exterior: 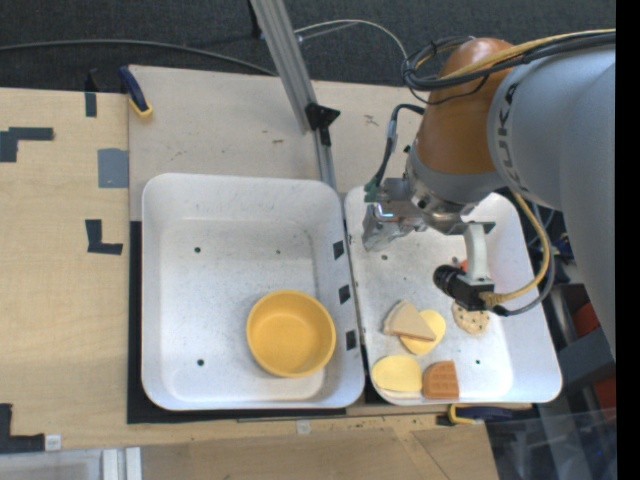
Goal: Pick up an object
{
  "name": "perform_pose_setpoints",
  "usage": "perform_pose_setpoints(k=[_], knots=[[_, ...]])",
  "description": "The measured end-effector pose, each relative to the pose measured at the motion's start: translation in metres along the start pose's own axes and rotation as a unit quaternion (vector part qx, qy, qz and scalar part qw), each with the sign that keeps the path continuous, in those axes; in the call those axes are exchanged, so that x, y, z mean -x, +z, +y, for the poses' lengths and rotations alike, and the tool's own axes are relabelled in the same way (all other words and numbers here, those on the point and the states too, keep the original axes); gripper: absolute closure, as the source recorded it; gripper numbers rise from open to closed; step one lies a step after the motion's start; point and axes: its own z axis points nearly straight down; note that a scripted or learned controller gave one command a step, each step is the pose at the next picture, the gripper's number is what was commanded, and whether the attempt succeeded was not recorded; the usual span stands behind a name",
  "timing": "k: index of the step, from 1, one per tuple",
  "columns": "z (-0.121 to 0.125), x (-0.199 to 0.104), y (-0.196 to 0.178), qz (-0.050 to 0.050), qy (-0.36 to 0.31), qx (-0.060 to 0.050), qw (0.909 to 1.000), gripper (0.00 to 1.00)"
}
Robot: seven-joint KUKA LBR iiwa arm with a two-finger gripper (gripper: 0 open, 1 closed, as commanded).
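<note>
Several small food-like pieces lie in the right-hand bin [520,368], and any of them could serve as the thing to be picked up. A pale wedge [405,320] rests against a yellow heart-shaped piece [428,330] near the bin's middle. Just below them, at the front edge, a flat yellow disc [397,374] sits touching a brown square like a cracker [441,379]. A speckled round cookie [469,318] lies to the right, partly hidden under a black part of the arm. The left-hand bin [200,208] holds a yellow bowl [290,332], upright, near its front right corner.

The tool [378,226] hangs over the back part of the right-hand bin, close to the wall between the two bins and well apart from the cluster of pieces. It is small and partly lost against the white floor, so I cannot tell how wide it stands, and nothing can be seen in it.

Both bins rest on a pale worktop [60,268]; a grey slanted pole [285,48] rises behind them.

By my reading, the task is hardly begun: every piece lies on a bin floor, none is lifted. What is left is nearly all of it: to move over one piece, come down, close on it and raise it.
</note>
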Motion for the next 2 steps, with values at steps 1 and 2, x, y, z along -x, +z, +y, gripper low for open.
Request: perform_pose_setpoints(k=[1, 2], knots=[[-0.009, -0.043, 0.001, 0.000, 0.000, 0.000, 1.0000, 1.00], [-0.022, -0.088, -0.008, 0.000, 0.000, 0.001, 1.0000, 1.00]])
